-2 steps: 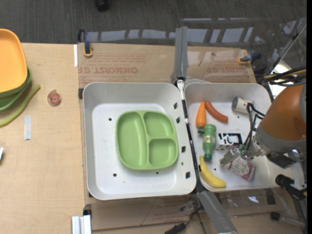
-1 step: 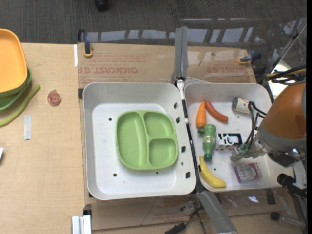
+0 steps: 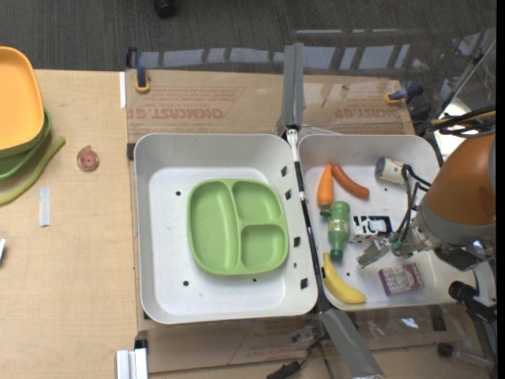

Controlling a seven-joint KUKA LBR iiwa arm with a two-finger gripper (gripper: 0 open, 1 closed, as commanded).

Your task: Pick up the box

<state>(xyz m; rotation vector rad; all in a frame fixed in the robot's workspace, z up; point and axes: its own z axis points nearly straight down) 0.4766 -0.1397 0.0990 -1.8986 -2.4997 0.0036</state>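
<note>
Right bin (image 3: 422, 144): box (image 3: 371, 226) lies flat at centre, just right of the green bottle (image 3: 338, 227).
Gripper (image 3: 377, 251) hovers just near of it, apparently holding nothing; its opening cannot be told. Judged light, stiff cardboard; grasp across short edges.

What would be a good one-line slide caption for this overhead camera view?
Robot gripper hovers over the right bin near a small box, bottle and banana.
</note>
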